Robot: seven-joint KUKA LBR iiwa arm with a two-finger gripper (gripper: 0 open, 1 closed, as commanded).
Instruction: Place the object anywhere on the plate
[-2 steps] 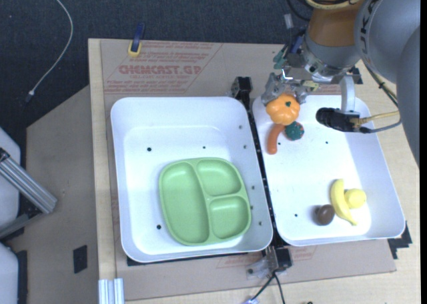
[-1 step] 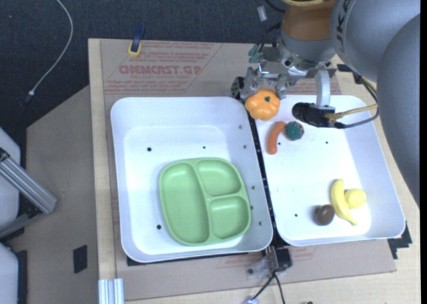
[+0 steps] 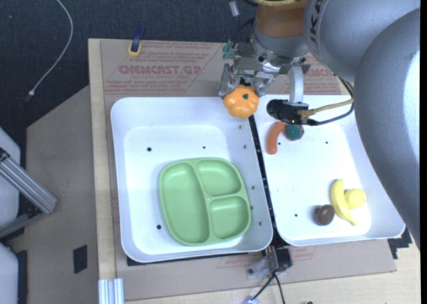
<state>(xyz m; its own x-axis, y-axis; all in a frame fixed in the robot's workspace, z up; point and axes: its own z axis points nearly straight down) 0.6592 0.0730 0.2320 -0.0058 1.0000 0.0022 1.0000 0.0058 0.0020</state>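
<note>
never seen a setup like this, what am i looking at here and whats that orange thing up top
This is one photo from a camera fixed above a workbench, looking down at a slant. The big grey shape with the orange band, coming in from the right, is a robot arm. At its tip is the gripper, a two-fingered claw for picking things up.

On the bench sit two shallow white bins side by side. The left bin holds a green plate with three compartments. The right bin holds a toy carrot, a yellow banana and a small brown object.

The orange thing is a toy pumpkin. It hangs right under the gripper, above the back of the ridge between the bins. It looks carried, but the jaws are hard to make out, so I cannot be sure.
</note>
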